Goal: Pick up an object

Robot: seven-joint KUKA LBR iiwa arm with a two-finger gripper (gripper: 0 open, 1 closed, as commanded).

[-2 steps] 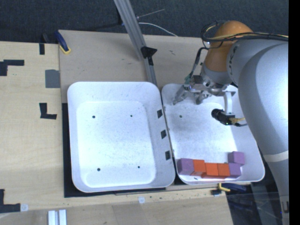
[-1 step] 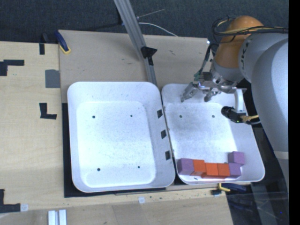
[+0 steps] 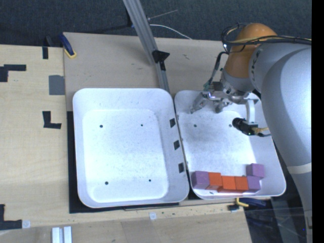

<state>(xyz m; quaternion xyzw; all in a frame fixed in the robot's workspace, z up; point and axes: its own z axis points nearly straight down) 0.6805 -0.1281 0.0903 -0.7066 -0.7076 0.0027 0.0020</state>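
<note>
Several small blocks lie in a row along the near wall of the right bin [image 3: 223, 135]: a purple block [image 3: 201, 178] at the left, orange blocks [image 3: 229, 182] in the middle, and purple blocks [image 3: 255, 171] at the right end. My gripper [image 3: 208, 107] hovers over the far left corner of this bin, well away from the blocks. It is open, and nothing shows between its fingers. The orange-banded wrist [image 3: 248, 39] rises behind it.
The left bin [image 3: 121, 97] sits beside the right one, with black clips [image 3: 176, 145] on the shared rim. A slanted metal rail [image 3: 144, 29] crosses the bench behind the bins. A black part [image 3: 244, 126] hangs over the right bin near the arm.
</note>
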